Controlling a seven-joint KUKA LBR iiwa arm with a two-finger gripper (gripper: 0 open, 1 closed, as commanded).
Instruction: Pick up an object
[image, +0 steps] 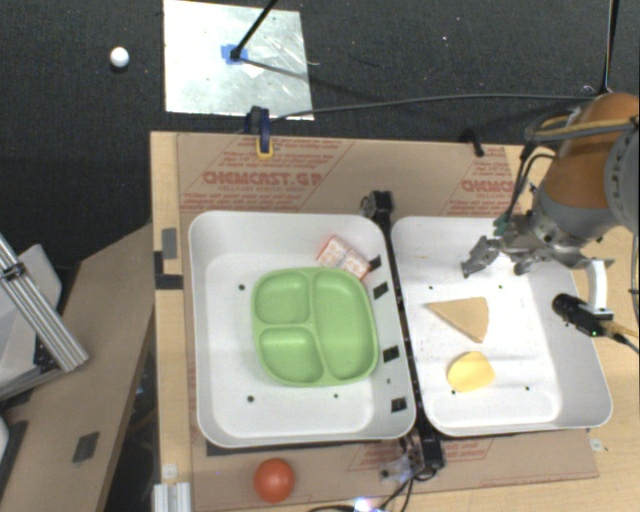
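Jaws (497, 256) spread wide and empty hover over the right white bin (570, 400), where your likeliest pick, the flat tan wedge (463, 317), looks light, stiff and thin, best pinched across its narrow edges near the point.

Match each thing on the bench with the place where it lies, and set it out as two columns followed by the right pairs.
Things:
1. green divided plate
2. tan wedge
3. yellow round piece
4. orange ball

Places:
A. on the bench board, in front of the left bin
B. right bin, middle
C. left bin, centre
D. right bin, near its front edge

Pairs: 1-C, 2-B, 3-D, 4-A
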